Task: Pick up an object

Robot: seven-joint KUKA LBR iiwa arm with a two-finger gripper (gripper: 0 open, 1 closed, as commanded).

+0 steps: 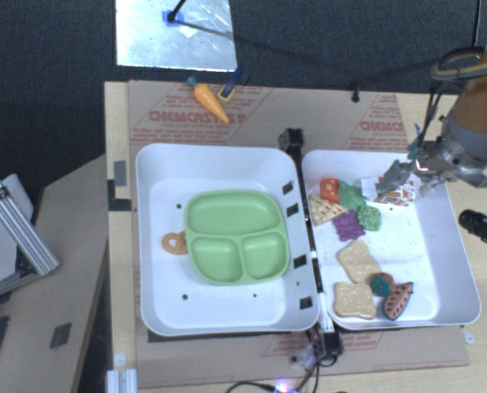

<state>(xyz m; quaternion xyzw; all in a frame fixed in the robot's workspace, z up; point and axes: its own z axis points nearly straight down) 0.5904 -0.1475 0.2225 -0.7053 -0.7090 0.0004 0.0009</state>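
Tool (393,182) hovers over right bin (448,244) near toy foods (349,219).

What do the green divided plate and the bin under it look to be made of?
The green divided plate looks like moulded plastic with a matte finish: even colour, rounded compartment edges, soft sheen only. The left bin looks like glossy white plastic, given its smooth rolled rim and faint reflections, though coated metal cannot be ruled out.

A divided tray (231,236) sits mid left bin (157,178), a pretzel (175,243) touching its left edge. My gripper (399,178) hangs over the right bin's (452,244) far edge; toy foods (353,256) crowd its left half
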